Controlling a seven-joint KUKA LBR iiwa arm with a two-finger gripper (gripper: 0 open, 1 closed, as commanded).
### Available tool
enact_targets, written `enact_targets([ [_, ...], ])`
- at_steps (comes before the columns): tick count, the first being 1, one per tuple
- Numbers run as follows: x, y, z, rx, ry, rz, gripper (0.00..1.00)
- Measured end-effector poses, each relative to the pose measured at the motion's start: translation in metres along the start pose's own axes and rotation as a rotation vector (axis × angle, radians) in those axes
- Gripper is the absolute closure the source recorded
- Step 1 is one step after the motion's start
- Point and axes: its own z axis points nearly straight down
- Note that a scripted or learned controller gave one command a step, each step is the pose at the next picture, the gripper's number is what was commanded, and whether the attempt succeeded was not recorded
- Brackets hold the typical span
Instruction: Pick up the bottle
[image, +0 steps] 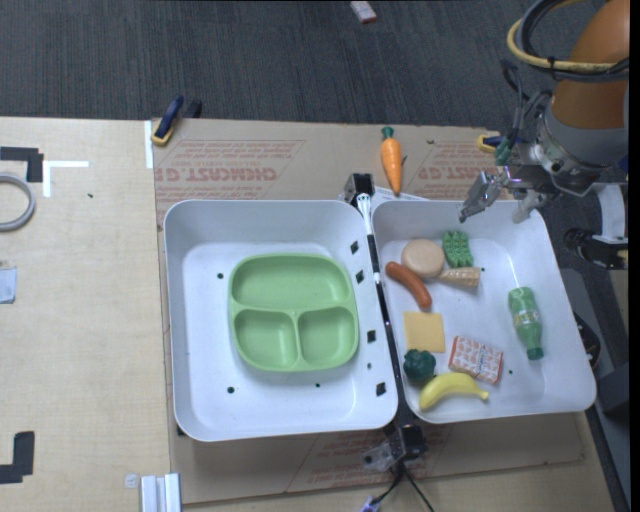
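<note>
The green bottle lies on its side near the right wall of the right bin, cap end toward the front. My gripper hangs over the back edge of that bin, well behind the bottle and slightly left of it. Its two fingers are spread apart and open, with nothing between them.
The right bin also holds a sausage, a bun, a green block, a cheese slice, a red packet, broccoli and a banana. A green divided plate sits in the left bin. A carrot lies behind the bins.
</note>
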Motion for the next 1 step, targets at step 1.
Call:
enact_targets([
  [1, -0.0004, 0.0004, -0.0096, -0.001, -0.001, -0.002, 1.0],
])
